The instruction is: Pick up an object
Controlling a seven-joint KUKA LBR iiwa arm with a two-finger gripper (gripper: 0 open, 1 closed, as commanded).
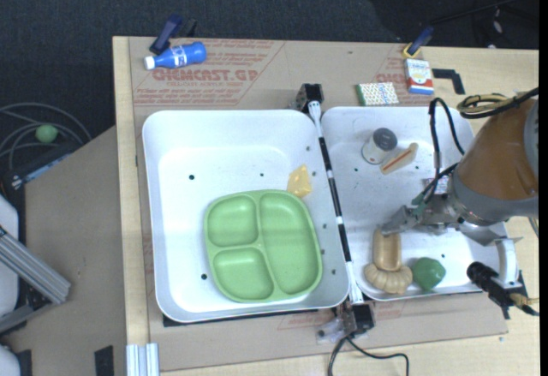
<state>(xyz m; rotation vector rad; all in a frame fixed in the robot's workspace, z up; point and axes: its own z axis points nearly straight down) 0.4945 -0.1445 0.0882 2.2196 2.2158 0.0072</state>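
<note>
two white bins sit side by side on the counter. the left bin holds one green divided tray and one small yellow piece at the tray's 1 o'clock. the right bin holds four objects: one grey round knob, one tan stick, one beige wooden piece, one green ball. the gripper hangs just above the beige piece; finger state cannot be told. beyond the bins: one blue bottle, two small cards. dark carpet surrounds the counter.
</note>
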